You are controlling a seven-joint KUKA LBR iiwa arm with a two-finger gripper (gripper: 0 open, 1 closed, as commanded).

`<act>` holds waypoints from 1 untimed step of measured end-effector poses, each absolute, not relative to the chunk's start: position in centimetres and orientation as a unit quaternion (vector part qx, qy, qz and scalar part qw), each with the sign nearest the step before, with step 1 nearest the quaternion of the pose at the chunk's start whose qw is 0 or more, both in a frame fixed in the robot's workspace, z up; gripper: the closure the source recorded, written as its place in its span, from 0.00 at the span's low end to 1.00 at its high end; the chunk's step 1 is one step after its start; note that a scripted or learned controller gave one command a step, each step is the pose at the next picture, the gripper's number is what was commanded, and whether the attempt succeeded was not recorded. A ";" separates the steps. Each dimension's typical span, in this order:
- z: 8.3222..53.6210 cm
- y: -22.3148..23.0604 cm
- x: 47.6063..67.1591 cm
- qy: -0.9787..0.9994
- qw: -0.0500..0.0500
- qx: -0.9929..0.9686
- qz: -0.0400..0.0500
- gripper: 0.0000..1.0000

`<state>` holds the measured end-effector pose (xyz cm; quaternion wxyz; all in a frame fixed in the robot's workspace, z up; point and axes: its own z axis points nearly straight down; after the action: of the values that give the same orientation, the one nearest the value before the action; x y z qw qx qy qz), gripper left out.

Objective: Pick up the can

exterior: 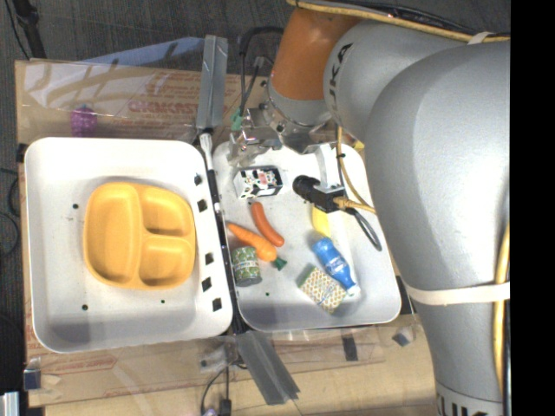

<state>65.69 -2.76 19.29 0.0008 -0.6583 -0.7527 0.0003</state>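
The can [246, 265], small with a green label and a dark top, sits in the right bin [381, 306] close to its left wall, near the front. My gripper [249, 139] hangs over the far left corner of that bin, well behind the can and apart from it. A black-and-white patterned item [261, 181] lies just below the gripper. Nothing shows between gripper and can except an orange carrot [251, 240] and a reddish sausage [268, 223], which lie just behind the can.
A blue bottle [335, 266] and a patterned packet [321, 289] lie at the right bin's front right, with a yellow object [321, 223] behind them. The left bin [52, 319] holds a yellow divided tray [139, 233]. The arm's bulk covers the right side.
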 end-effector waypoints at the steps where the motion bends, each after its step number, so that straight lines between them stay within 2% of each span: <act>1: 19.7 2.3 60.7 -0.802 0.002 -0.598 0.001 1.00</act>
<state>60.71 2.30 19.65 0.0015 -0.5978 -0.8017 0.0013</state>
